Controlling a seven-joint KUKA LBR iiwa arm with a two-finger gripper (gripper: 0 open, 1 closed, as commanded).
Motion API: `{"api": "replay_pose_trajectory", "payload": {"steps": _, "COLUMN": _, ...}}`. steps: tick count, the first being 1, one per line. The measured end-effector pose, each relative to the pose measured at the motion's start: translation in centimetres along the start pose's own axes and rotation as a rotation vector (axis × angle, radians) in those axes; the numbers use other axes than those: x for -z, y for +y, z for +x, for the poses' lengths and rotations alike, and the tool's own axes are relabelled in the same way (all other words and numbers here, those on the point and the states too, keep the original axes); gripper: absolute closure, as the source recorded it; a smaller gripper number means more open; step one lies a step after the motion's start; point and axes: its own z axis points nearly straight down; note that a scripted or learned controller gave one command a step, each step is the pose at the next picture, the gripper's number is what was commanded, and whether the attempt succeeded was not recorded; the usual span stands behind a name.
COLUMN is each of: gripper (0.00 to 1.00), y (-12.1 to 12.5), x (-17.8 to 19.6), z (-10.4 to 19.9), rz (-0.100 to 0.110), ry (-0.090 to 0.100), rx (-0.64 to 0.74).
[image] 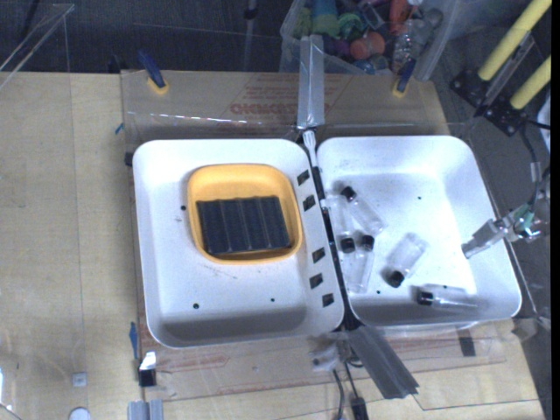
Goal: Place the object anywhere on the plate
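Observation:
A yellow plate [241, 182] with a dark ribbed rectangular pad [243, 224] on it lies in the left bin [166, 304]. Several clear plastic vials with black caps lie in the right bin [455, 160]: one near the divider [357, 203], one below it [359, 243], one in the middle [403, 258], and one along the front wall [444, 298]. My gripper [499, 233] reaches in at the right bin's right rim as a thin metal piece pointing down-left, with nothing visibly held. It is well apart from the vials and far from the plate.
A raised divider with black tabs [315, 234] separates the two bins. A clear box of colourful toys [367, 11] stands behind the bench. Yellow foam tubes [525, 29] and cables sit at the top right. A metal bracket [385, 366] juts out below the bins.

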Motion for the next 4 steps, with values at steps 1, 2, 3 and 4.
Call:
{"api": "replay_pose_trajectory", "payload": {"steps": 1, "gripper": 0.00, "y": 2.1, "x": -0.8, "z": -5.8, "rz": -0.002, "ry": -0.001, "rx": 0.283}}
{"api": "replay_pose_trajectory", "payload": {"steps": 2, "gripper": 1.00, "y": 2.2, "x": 0.3, "z": -5.9, "rz": -0.007, "ry": -0.005, "rx": 0.281}}
{"api": "replay_pose_trajectory", "payload": {"steps": 3, "gripper": 1.00, "y": -0.1, "x": 1.9, "z": -5.0, "rz": 0.000, "ry": 0.002, "rx": 0.483}}
{"api": "replay_pose_trajectory", "payload": {"steps": 4, "gripper": 1.00, "y": -1.3, "x": 0.7, "z": -4.7, "rz": 0.000, "ry": 0.003, "rx": 0.786}}
